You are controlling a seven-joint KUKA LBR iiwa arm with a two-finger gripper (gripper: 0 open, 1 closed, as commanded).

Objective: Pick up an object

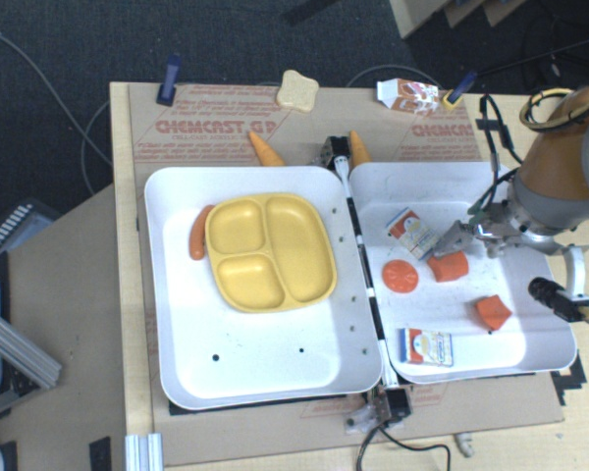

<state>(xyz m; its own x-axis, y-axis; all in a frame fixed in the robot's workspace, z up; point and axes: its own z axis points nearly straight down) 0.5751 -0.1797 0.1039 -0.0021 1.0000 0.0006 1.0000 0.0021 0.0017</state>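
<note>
Camera view: the jaws [458,239] hovered just above the orange block [449,267]; their state could not be determined.

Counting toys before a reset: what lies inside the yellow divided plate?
The yellow divided plate holds nothing in its three compartments. A red sausage lies beside its left rim; whatever sits beneath the plate is hidden.

Bread slice [297,89] and blue clip [167,79] on board [216,126] — behind bins.
</note>
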